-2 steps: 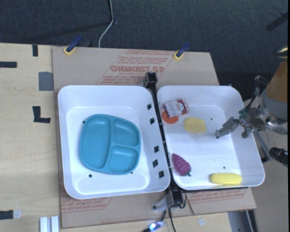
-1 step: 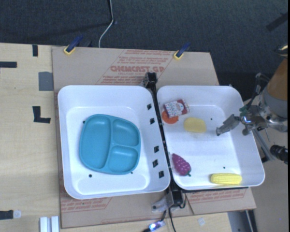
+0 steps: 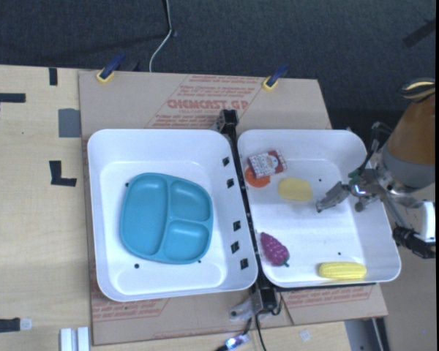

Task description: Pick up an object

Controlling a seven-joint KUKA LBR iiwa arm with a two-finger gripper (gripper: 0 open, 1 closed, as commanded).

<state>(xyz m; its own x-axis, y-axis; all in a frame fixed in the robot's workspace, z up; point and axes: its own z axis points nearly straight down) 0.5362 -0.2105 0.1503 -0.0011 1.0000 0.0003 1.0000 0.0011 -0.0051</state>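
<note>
A wooden bench [image 3: 29,218] fills the left and lower frame, with dark carpet across the top. A cardboard sheet [image 3: 205,101] lies on the bench and bears two shallow white bins side by side.

The left bin [image 3: 102,152] sits at centre-left and holds a blue divided plate [image 3: 166,217], which takes up most of its floor. The right bin [image 3: 351,141] sits at centre-right and holds the candidate objects. A red-and-white packet [image 3: 265,166] lies at its upper left, close to the wall shared with the left bin. A pale yellow lump [image 3: 295,189] lies just right of and below the packet. A purple grape bunch [image 3: 274,248] lies at the lower left, near the shared wall. A yellow corn cob [image 3: 342,270] lies along the lower edge.

The arm [image 3: 413,145] enters from the right edge. The gripper [image 3: 336,197] hangs over the middle-right of the right bin, its fingers apart with nothing between them.

Judgement: the step in hand is the approach; no object is held yet. The yellow lump is nearest, just left of the fingers. The next move calls for a short shift left, then a descent with the fingers straddling the lump.

Open room: the bin's centre floor is bare, giving free travel. The packet, grapes and corn sit by walls, which would crowd a finger.
</note>
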